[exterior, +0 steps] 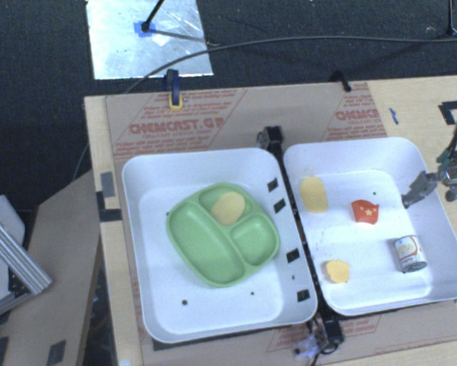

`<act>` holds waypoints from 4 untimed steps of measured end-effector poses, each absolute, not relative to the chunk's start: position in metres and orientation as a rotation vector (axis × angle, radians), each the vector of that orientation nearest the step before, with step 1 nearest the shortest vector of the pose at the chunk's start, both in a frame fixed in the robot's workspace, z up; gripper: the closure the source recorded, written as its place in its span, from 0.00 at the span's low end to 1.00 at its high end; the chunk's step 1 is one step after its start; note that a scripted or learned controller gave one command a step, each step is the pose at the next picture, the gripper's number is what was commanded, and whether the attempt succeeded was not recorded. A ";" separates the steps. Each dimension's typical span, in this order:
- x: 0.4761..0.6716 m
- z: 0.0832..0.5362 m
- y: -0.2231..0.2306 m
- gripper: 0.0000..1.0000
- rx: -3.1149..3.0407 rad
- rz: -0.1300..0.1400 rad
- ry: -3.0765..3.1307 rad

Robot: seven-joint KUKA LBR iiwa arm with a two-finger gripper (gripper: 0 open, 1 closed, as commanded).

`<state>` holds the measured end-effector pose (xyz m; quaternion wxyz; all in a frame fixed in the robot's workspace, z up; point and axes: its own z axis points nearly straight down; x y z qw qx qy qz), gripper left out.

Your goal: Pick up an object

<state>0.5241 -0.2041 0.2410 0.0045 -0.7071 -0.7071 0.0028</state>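
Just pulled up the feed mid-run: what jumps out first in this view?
The green divided plate dominates the left bin, with a yellow piece in its upper compartment. The right bin holds scattered items: a yellow block, a red piece, a small yellow chunk and a can. The end effector reaches over that bin's right rim.

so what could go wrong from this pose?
1. The gripper sits over the right edge of the right bin; a straight descent could clip the wall.
2. The can lies on its side and may roll away from a touch.
3. The red piece and small yellow piece look small and low, so a grasp could easily miss.
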 end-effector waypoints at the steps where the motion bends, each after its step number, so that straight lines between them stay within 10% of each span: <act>1: 0.527 0.247 -0.203 0.00 -2.218 -0.001 -2.227; 4: 0.532 0.100 -0.203 0.00 -2.219 0.001 -2.221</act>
